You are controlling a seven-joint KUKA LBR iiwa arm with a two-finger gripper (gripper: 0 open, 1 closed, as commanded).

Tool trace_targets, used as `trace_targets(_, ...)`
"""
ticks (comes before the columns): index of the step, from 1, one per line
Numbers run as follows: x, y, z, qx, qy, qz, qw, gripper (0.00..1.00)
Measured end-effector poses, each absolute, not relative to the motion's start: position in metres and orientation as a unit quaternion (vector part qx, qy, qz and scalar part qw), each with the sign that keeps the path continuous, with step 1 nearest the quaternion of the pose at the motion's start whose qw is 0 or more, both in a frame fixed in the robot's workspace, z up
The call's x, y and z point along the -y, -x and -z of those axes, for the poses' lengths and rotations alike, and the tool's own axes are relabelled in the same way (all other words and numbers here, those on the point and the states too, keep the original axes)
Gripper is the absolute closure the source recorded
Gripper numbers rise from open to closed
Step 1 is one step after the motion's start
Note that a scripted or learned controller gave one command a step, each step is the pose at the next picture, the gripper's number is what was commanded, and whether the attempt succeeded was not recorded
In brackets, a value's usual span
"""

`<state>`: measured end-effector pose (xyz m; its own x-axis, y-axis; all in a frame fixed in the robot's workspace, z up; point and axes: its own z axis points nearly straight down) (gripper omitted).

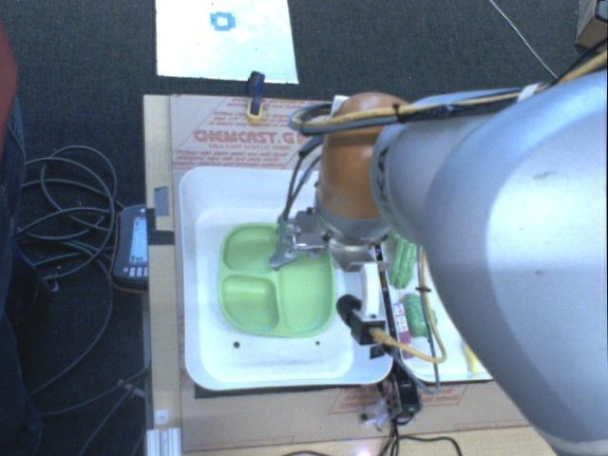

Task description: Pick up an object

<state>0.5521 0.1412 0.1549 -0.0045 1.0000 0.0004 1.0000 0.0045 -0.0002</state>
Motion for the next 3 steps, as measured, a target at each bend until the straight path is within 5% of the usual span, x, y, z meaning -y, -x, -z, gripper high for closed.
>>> trace_targets(1,-0.242,-0.521,-0.206,0.712,0.702,0.0036,0.001,0.0)
trace_targets(2,-0.235,-0.486,-0.268,0.709,0.705,0.003,0.0,0.0)
trace_targets(3,-0.235,-0.487,-0.331,0.709,0.705,0.0038,-0.001,0.0)
